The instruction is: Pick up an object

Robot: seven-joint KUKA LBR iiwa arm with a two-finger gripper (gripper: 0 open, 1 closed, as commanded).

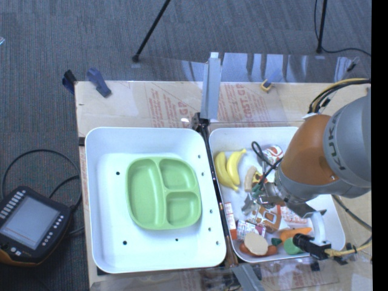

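A: Where's the tool point(262, 194) right now?

B: Down low in the right bin point(330, 220), over the clutter just right of the bananas point(228, 168). The orange band point(306, 153) and grey arm point(357, 144) hide much of it, so I can't tell how it stands or whether anything is in it.

A: What would you go for?

B: Anything in that pile counts. It looks like toy food: the bananas by the bin's left wall, a round bun-like piece point(255, 244) at the front, an orange carrot-like piece point(294, 232) and a green piece point(291, 246) beside it. I'd judge them all light, hollow plastic, stiff and rather slick.

A: Best hold?

B: Across the narrow middle of the bananas; they lie fairly apart from the rest. The flat packets point(267, 214) under the tool would likely be hard to pinch, thin and lying flush.

A: And the left bin point(97, 162)?

B: A green divided plate point(163, 193), three compartments, broad and shallow; only its rim offers a grip.

A: Any writing?

B: Red print on the bench point(145, 105) behind the bins, reversed and too faint to read. Letters on the arm, partly "KU". The packets carry red-and-white print, too small to make out.
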